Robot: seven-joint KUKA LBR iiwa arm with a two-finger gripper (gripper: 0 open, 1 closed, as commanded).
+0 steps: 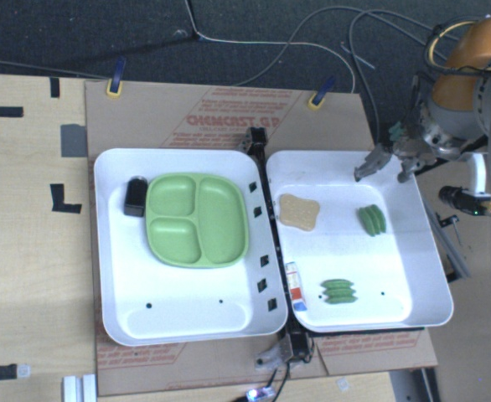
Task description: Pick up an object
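At the near edge of the right bin (pixel 421 304) lie a small white tube with red and blue markings (pixel 293 285), close against the divider between the bins, and a green pea pod (pixel 338 291) a little to its right. The left bin (pixel 116 249) beside it carries a green divided plate (pixel 198 220) with three compartments, and a small black block (pixel 135 196) sits just beside the plate's left rim. Farther back in the right bin, a tan slice of bread (pixel 299 212) lies flat near the divider, and a second green vegetable piece (pixel 372 220) rests well apart from it toward the right wall. Beyond that piece, over the bin's far right corner, hangs the gripper (pixel 388 167), its two fingers spread apart with nothing between them. Both bins stand on a brown cardboard sheet (pixel 229 115) clipped to the tabletop (pixel 28 249)
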